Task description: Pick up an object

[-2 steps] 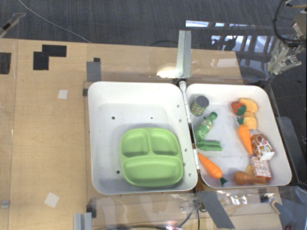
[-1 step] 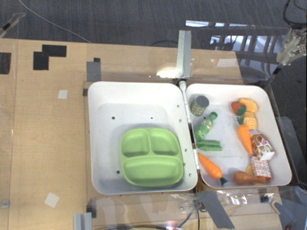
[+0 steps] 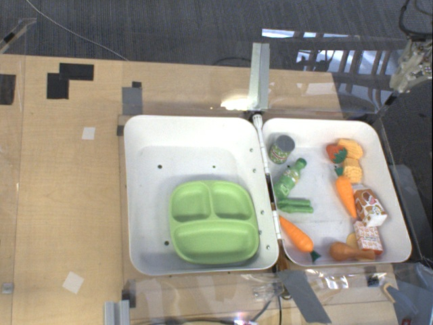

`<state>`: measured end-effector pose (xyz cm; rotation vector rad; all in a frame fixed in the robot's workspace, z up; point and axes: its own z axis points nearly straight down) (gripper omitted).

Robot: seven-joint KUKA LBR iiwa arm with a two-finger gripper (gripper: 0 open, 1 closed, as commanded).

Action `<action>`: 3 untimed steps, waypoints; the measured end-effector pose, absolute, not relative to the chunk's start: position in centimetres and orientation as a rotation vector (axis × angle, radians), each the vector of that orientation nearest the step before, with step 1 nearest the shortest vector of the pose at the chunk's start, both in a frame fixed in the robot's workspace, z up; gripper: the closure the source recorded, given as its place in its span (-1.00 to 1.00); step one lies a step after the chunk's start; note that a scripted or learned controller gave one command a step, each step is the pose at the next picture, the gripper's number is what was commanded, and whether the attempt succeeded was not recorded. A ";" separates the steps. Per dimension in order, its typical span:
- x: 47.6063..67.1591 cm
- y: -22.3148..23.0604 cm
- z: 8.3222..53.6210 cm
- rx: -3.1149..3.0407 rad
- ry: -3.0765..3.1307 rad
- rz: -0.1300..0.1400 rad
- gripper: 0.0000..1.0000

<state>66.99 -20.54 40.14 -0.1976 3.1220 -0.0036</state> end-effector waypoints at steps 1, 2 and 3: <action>67.0 -20.5 40.3 -0.146 3.126 -0.002 1.00; 67.0 -20.6 40.6 -0.100 3.129 -0.002 1.00; 67.0 -20.5 39.0 -0.034 3.129 -0.002 1.00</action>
